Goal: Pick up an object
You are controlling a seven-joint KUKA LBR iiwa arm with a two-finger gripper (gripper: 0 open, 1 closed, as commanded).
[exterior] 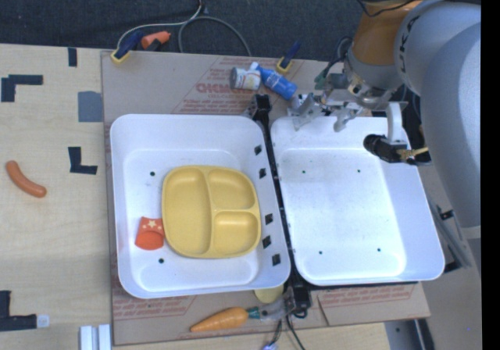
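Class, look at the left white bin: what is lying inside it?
Inside the left bin lie a yellow divided plate and, touching its left edge, a small orange-red object. Whatever is beneath the plate is covered.

Yellow plate (209,210), orange-red cup (150,234), 2 white bins (125,145), orange carrot (219,319) and sausage (26,180).

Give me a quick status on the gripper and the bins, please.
Gripper at right bin's far rim, nothing between its fingers. Yellow plate and orange cup sit in left bin, untouched. Nothing in the way.
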